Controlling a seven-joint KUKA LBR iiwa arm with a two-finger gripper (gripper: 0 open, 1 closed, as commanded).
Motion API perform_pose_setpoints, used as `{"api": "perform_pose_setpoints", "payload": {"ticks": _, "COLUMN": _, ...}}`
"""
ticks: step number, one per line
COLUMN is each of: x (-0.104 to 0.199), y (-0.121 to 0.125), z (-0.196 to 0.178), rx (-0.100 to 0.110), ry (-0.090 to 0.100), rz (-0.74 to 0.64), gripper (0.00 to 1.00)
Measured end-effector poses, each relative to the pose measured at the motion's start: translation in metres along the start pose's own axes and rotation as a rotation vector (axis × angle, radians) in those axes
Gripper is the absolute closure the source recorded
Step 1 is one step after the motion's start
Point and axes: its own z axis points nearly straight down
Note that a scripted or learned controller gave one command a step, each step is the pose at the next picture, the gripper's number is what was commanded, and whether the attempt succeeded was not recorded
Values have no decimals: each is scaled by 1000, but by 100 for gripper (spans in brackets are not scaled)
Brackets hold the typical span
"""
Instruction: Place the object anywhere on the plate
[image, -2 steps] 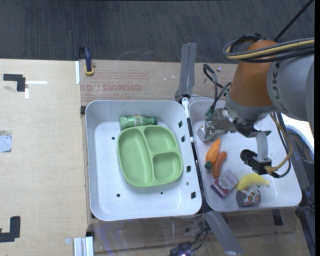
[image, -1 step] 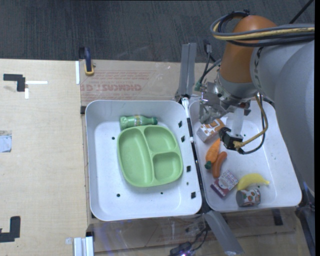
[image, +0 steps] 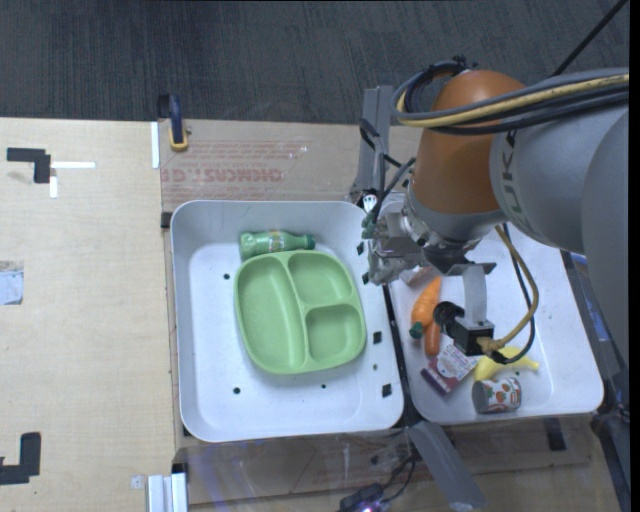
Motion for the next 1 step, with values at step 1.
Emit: {"api": "perform_pose_setpoints", "payload": {"ticks": 1, "x": -99, "y": -19, "z": 31, "rx": 1, "ry": 0, "rz": 22, "gripper": 100}}
